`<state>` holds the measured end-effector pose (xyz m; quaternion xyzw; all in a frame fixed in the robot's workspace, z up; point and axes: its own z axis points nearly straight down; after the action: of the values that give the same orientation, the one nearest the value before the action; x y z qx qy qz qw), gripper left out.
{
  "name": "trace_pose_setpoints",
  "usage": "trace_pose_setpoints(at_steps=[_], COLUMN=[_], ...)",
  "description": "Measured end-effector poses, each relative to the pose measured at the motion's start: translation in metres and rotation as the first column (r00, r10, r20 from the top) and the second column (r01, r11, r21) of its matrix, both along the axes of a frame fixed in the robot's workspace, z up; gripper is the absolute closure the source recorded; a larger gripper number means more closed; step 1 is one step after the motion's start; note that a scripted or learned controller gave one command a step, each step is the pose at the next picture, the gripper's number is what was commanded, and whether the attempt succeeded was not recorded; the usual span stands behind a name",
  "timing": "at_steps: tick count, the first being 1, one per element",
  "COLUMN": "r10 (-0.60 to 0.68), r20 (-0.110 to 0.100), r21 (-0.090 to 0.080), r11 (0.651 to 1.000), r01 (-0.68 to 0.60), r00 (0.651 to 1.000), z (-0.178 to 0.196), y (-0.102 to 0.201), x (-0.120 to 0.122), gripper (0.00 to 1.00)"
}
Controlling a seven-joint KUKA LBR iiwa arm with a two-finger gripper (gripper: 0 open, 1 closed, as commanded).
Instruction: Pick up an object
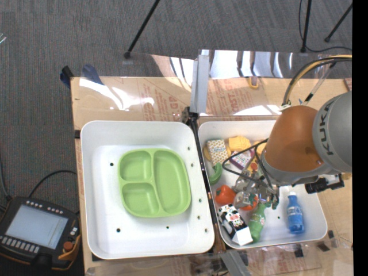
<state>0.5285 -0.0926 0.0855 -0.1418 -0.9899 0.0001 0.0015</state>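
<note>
Gripper (253, 197) hanging over the cluttered right bin (316, 234)
It is hovering above a green bottle (257, 223); its grip state cannot be told.

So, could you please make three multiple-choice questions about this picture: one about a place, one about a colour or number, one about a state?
1. Where does the green divided plate lie?
A. In the left bin
B. In the right bin
C. On the floor

2. What colour is the small bottle in the right bin?
A. Red
B. Blue
C. Yellow

3. How does the gripper stand?
A. Raised high over the left bin
B. Resting on the green plate
C. Low among the objects in the right bin

Answers:
1 A, the plate sits in the middle of the left bin.
2 B, the bottle is blue with a white cap.
3 C, the gripper hangs among the toys in the right bin.
</note>
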Motion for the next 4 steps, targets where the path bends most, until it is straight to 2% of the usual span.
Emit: trace_pose_setpoints(at_steps=[1,2,3,4], r10=[-0.301,-0.502,-0.275,-0.393], r20=[-0.001,0.005,-0.004,0.002], r21=[-0.001,0.001,-0.002,0.000], r11=[0.954,0.865,0.961,0.920], r01=[0.301,0.502,0.275,0.393], r00=[0.954,0.865,0.961,0.920], z=[0.000,0.149,0.098,0.151], y=[0.003,0.065,0.077,0.144], x=[0.022,-0.008,-0.053,-0.009], gripper=[1.00,1.00,1.00,1.00])
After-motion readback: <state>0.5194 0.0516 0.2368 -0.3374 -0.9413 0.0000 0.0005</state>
